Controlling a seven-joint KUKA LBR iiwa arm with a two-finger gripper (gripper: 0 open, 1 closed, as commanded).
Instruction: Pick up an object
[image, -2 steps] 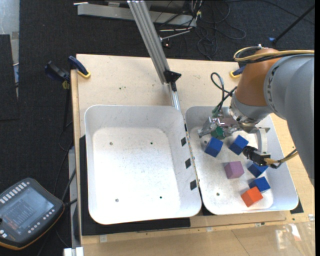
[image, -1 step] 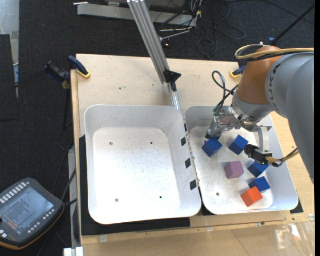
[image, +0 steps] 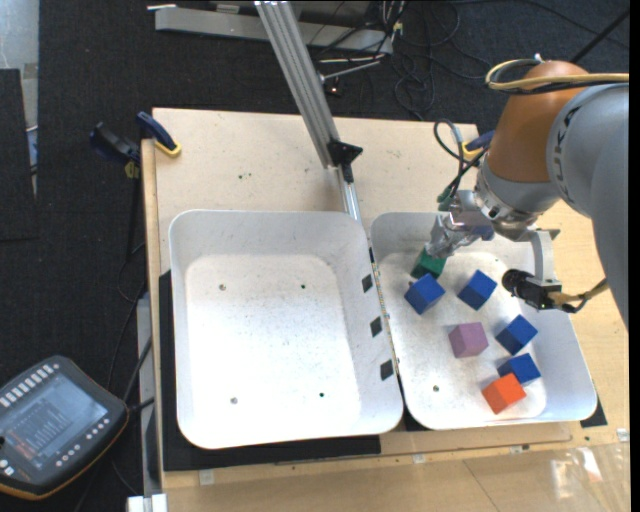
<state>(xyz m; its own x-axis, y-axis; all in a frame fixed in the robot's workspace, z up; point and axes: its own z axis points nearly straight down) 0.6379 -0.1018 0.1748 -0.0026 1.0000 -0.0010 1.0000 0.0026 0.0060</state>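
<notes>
Past the orange block (image: 504, 392), the tool (image: 437, 252) reaches down, pinching a green block (image: 429, 265).

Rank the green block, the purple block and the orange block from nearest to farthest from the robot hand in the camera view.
1. Green block: at the tip of the hand, near the right bin's far left corner.
2. Purple block: in the middle of the right bin.
3. Orange block: by the bin's near edge, farthest away.
</notes>
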